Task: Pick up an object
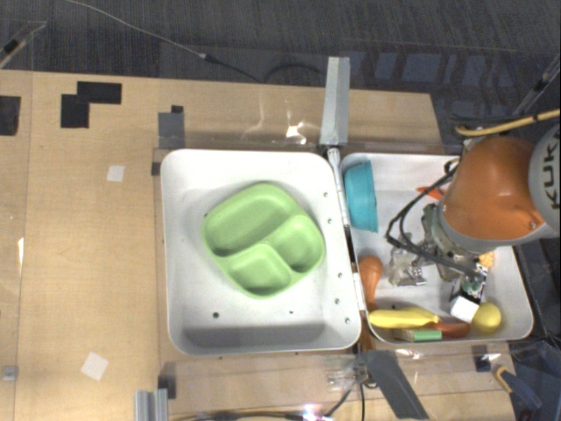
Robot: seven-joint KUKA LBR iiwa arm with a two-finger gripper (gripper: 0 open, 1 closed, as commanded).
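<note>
on the tabletop (88,235), the left bin (180,323) carried a green tray (263,239) lying flat, out of the arm's work. right of it, the right bin (394,169) held a blue cup (360,196), carrot (372,274), banana (401,318) and lemon (487,317). the pincer (421,270) hung low over these, likely seeking one; whether it was clenched or released i cannot tell.

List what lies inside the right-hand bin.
The right bin holds a blue object, an orange carrot-like piece, a yellow banana and a yellow round fruit. The arm covers the bin's middle, so anything beneath is hidden.
</note>
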